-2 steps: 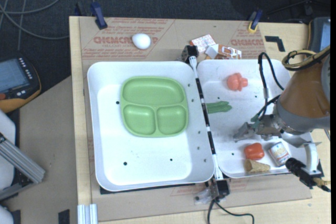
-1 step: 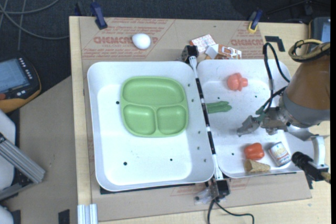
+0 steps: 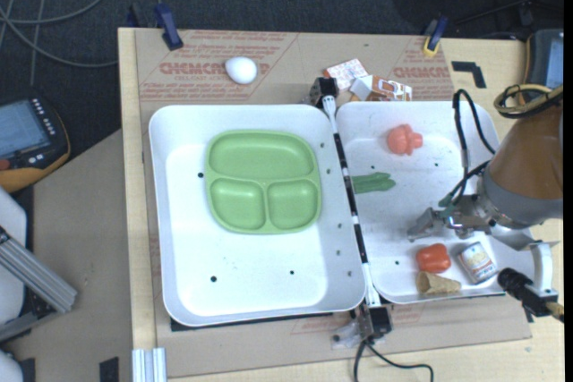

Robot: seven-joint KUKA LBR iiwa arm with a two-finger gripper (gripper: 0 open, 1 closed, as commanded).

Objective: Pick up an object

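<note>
- We see the tool [image 3: 428, 224] low in the right bin [image 3: 403, 174]; its grip state we cannot tell.
- Red object [image 3: 433, 258] lies just below it, beside a tan piece [image 3: 438, 284].

text: red "CHEMCR…" print, partly legible | on: cardboard sheet [image 3: 295, 58] under the bins | other labels: unreadable

A pale green three-compartment plastic tray [image 3: 263, 181] lies in the left white bin [image 3: 179, 282], while the right white bin [image 3: 448, 134] holds an orange-red lumpy toy [image 3: 404, 140], a green flat piece [image 3: 372, 183], a red rounded toy [image 3: 433, 258], a tan wedge [image 3: 438, 284], a small labelled can [image 3: 477, 261] and the grey gripper [image 3: 426, 225] above its floor.
</note>
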